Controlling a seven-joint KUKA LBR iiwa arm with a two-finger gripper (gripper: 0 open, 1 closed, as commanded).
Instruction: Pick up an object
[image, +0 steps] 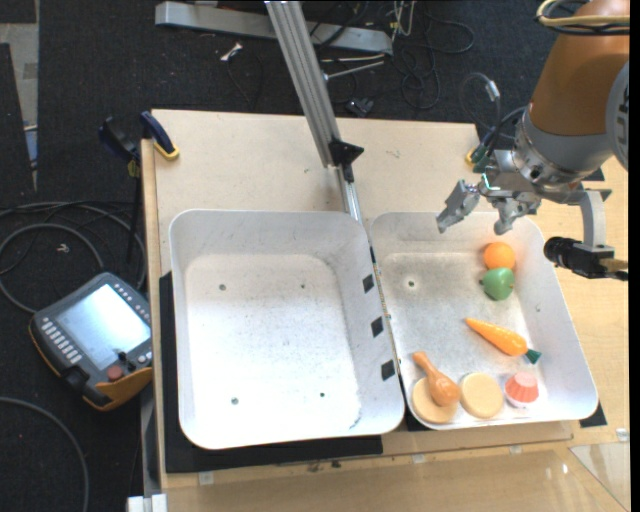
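Your pincer hangs spread wide and holding nothing, so you're at the approach. The orange ball sits just below and right of it; lower and close.

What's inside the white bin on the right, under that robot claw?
The right bin holds an orange ball, a green piece, a toy carrot, a drumstick-like piece, a tan disc and a pink-and-white piece. Whatever lies beneath them is covered.
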